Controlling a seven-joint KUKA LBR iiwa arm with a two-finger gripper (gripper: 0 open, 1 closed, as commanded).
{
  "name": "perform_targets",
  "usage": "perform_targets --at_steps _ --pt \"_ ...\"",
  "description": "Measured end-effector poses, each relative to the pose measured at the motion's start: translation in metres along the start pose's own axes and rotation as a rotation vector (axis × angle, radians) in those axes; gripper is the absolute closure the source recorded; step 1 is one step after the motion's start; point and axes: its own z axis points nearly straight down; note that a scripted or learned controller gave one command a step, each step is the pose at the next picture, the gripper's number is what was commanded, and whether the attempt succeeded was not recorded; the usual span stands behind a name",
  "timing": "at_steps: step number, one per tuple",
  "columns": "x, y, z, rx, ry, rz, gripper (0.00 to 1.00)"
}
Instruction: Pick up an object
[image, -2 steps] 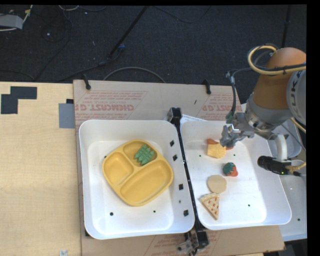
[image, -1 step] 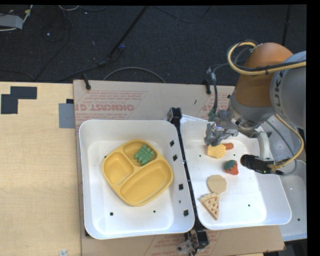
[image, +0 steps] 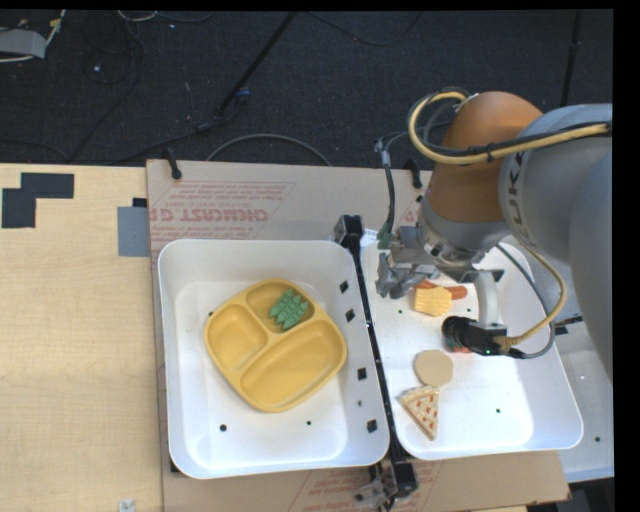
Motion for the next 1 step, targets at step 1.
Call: perform_targets --at_steps 1 --pt "0.0596 0.0087 -0.0067 -0.002 0.001 -0.001 1.00"
